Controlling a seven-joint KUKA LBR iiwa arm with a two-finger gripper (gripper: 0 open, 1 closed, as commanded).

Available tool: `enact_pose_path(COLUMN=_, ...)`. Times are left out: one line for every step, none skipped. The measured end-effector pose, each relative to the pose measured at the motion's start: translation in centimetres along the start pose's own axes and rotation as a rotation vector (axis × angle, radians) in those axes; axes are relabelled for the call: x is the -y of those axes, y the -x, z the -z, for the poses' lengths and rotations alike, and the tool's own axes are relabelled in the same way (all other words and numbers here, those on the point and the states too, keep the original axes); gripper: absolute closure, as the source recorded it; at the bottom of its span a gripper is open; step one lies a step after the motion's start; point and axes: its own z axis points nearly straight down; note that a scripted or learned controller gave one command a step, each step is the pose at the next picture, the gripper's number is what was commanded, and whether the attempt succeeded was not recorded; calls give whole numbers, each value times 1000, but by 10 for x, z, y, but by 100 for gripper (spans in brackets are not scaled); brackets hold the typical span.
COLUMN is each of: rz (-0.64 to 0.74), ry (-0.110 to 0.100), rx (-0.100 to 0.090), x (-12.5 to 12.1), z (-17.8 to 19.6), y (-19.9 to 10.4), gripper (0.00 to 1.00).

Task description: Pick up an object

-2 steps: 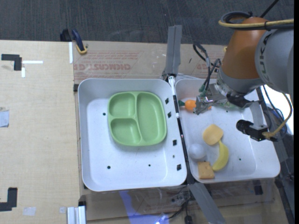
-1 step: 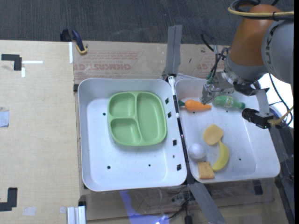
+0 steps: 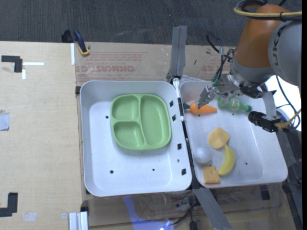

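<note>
Lying near the far-left corner of the right shallow white bin (image 3: 268,174), the small orange carrot with a green stub (image 3: 202,109) seems to us the likeliest target, since it rests on the bin floor just below the gripper (image 3: 207,96); nothing lifts it yet, and we see no object raised clear of the floor. We judge the task barely begun in its decisive part: the approach looks made, the grasp and the lift are left.

We make out thin metal fingers (image 3: 205,95) pointing down and left toward the carrot, but whether they stand apart or together we cannot tell at this size; nothing shows plainly between them. Just right of the carrot lies a clear green plastic bottle (image 3: 234,103), partly under the wrist, close enough that a careless closing might catch it instead.

Further toward us in the same bin sit a pale yellow rounded piece (image 3: 218,138), a yellow banana (image 3: 227,161) just below it, a white ball (image 3: 201,154) near the left wall, and a tan sponge-like block (image 3: 211,175) at the near edge; all lie well apart from the gripper.

The left white bin (image 3: 96,171) holds a light green divided plate (image 3: 141,121); the grey arm with its orange band (image 3: 259,35) reaches in from the right.
</note>
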Motion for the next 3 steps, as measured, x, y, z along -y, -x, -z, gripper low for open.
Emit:
enact_pose_path(rz=-126, ry=-1, rx=-1, x=27, z=-117, y=40, gripper=0)
enact_pose_path(rz=-209, ry=-21, rx=-4, x=-44, z=-127, y=55, gripper=0)
enact_pose_path(rz=-208, ry=-21, rx=-4, x=-44, z=-127, y=55, gripper=0)
